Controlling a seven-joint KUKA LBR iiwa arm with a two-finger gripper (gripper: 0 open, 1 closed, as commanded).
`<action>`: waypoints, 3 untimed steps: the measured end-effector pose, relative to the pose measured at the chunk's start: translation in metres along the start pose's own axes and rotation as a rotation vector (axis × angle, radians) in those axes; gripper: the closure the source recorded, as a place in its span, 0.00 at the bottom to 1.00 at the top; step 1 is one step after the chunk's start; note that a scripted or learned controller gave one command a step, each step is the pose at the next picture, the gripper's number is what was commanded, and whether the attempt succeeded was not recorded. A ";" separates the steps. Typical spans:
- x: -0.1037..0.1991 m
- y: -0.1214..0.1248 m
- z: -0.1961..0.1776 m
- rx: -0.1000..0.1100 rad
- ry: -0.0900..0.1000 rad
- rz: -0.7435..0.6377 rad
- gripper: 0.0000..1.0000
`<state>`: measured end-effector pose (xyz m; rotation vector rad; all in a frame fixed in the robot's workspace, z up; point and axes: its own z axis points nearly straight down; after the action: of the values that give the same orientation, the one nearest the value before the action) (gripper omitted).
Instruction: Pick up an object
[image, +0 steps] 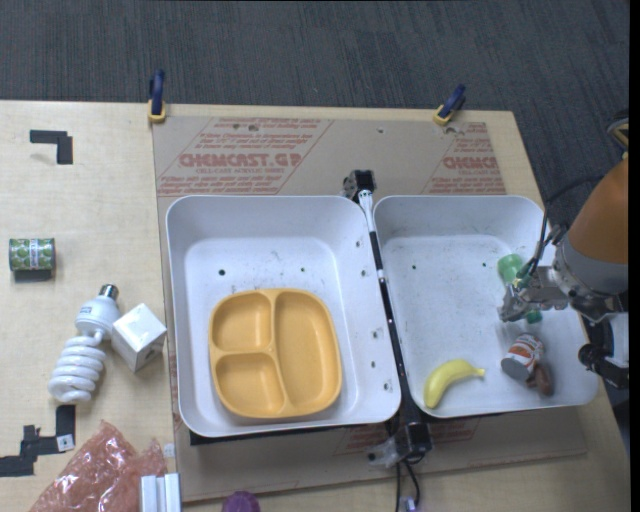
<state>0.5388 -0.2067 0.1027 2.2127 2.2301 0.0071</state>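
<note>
pincer (520, 303) sits low at the right wall of the right bin (450, 205), metal tips pointing left into the bin. we can't tell how far it's open; the tips blur together against the green object (512, 268) just above them. nothing visibly sits between them, so we don't count anything as held. whether the tips touch the green object, we can't say.

nearest candidates from the pincer outward: the green object right at the tips, partly hidden by them; a small red-white-brown object (526, 358) just below, against the bin's right edge; the banana (452, 381) further down and to the left, lying flat near the front wall, well clear of the rest.

our read: we're in the approach/descend step, no grasp yet. to do it well, we'd centre over one object before closing. the green one is tight against the wall, so there's a risk of a tip catching the rim or pushing it aside. the banana looks like the easier target: open floor round it, so straddle it across its narrow width.

further left: the left bin (200, 225) holds a yellow divided plate (275, 352). beyond it on the surface (60, 100), a light bulb (82, 350) and a white cube (139, 335).
</note>
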 end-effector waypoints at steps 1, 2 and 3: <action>0.080 0.101 0.010 0.002 -0.004 0.005 1.00; 0.080 0.101 0.010 0.002 -0.005 0.005 0.00; 0.114 0.121 0.010 0.001 -0.005 0.005 0.00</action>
<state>0.6592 -0.0921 0.0931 2.2168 2.2223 0.0006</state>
